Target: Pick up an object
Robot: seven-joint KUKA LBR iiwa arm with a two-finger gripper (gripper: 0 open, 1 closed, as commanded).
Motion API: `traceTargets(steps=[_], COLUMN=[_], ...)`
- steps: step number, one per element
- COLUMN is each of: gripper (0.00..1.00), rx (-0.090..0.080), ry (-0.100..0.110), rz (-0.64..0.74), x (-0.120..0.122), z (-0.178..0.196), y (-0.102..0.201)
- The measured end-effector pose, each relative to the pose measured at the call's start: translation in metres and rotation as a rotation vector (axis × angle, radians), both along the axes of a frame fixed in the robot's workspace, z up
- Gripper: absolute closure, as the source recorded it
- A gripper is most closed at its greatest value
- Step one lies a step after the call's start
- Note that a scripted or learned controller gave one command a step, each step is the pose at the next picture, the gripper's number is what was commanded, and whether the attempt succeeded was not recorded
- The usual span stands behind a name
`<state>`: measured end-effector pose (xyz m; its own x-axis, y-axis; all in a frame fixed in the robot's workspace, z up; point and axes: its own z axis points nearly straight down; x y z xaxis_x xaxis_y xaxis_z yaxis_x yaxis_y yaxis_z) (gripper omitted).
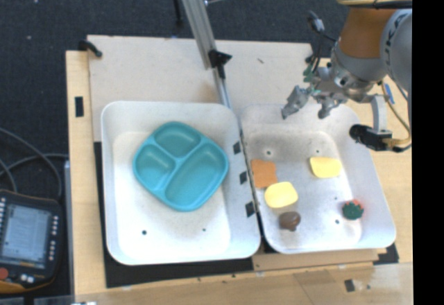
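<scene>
Hovering over the right bin (374,227) — gripper (305,107) spread, pinching nothing — yellow block (325,167) below.

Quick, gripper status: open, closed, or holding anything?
Gripper: open, nothing between its fingers, hanging above the far edge of the right bin.

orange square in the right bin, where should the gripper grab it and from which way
Judging by this view, come straight down on the orange square and pinch its two side edges. It lies flat on the right bin, so no face stands up to grip. The yellow piece sits right by its lower right corner, so keep the gripper off that corner.
</scene>
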<state>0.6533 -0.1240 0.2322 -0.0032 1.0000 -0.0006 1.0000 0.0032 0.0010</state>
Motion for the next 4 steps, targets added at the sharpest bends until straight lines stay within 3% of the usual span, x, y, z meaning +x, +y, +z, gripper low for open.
traceTargets(steps=[1,3,4], gripper=[0.0,0.0,0.0], rx=[-0.001,-0.001,-0.002], ry=[0.0,0.004,0.003], rz=[0.0,0.0,-0.002], x=[0.0,0.01,0.01], z=[0.0,-0.1,-0.133], y=[0.0,0.012,0.011])
